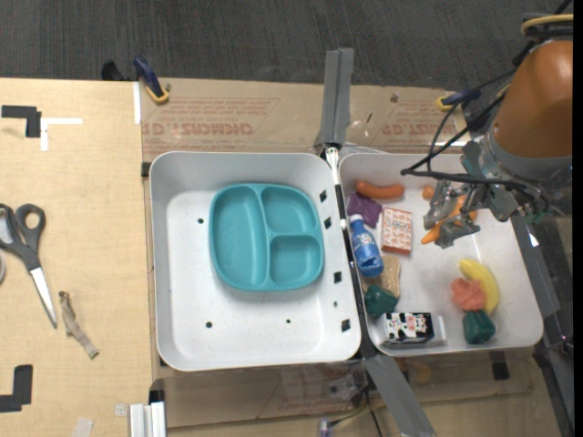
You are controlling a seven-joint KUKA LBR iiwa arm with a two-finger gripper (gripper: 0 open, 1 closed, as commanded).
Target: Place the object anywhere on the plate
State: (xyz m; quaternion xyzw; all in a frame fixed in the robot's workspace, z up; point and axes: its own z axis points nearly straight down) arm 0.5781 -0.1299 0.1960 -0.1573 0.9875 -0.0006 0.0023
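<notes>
The end effector [448, 221] hangs at the right of the frame, over the upper part of the right bin [519, 335], with a small orange piece [430, 238] at its tips; whether it pinches this I cannot tell. The teal plate [266, 237] lies in the left bin [182, 335], well apart to the left. A yellow banana [483, 280] lies just below the end effector.

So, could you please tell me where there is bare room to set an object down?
The teal plate has three bare compartments, and bare white floor of the left bin rings it. The right bin is crowded: hot dog, blue bottle and banana, with the tool above.
</notes>
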